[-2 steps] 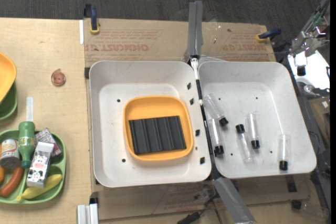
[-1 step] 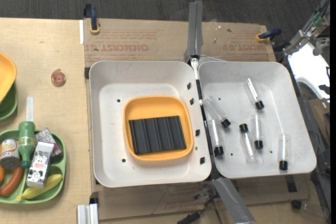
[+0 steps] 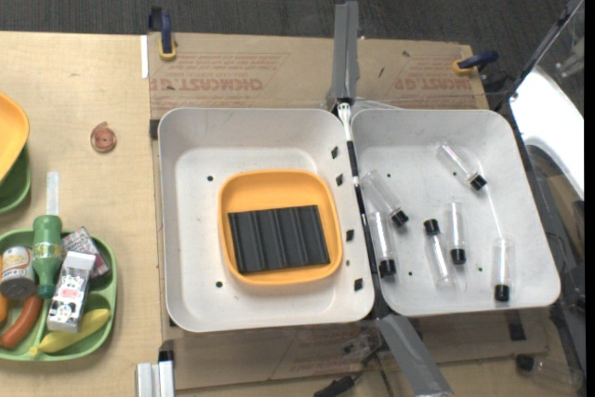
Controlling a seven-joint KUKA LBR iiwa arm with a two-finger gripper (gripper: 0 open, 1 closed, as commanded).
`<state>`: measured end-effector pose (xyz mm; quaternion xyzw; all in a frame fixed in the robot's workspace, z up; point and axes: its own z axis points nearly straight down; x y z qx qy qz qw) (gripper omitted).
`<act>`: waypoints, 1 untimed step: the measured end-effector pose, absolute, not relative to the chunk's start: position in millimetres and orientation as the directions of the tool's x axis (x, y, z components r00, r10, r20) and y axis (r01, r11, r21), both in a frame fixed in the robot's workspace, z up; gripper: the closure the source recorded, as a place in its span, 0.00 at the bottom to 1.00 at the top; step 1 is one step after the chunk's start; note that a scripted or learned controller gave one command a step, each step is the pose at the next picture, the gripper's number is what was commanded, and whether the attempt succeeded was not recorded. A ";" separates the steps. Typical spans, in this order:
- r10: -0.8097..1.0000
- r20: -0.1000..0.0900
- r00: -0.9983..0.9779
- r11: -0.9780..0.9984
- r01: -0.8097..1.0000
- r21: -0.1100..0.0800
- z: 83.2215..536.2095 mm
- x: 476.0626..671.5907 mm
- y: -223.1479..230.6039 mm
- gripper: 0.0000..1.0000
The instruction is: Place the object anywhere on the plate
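I'm seeing a dark ridged block [image 3: 278, 235] lying flat on the orange plate [image 3: 279, 191] in the left bin [image 3: 186, 200]. Clear tubes [image 3: 446, 237] with black caps are lying scattered in the right bin [image 3: 521, 200]. I cannot tell the pincer's state.

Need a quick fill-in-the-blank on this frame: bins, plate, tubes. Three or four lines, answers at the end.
1. The orange plate sits in the ____ bin of the camera view.
2. The dark ribbed block lies on the ____.
3. The clear tubes with black caps lie in the ____ bin.
4. The number of clear tubes is ____.

Missing words: left; plate; right; six
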<state>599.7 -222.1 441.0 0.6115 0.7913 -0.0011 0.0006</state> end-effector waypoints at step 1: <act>0.788 -0.001 -0.615 0.615 0.788 0.000 441.8 552.9 -222.7 0.00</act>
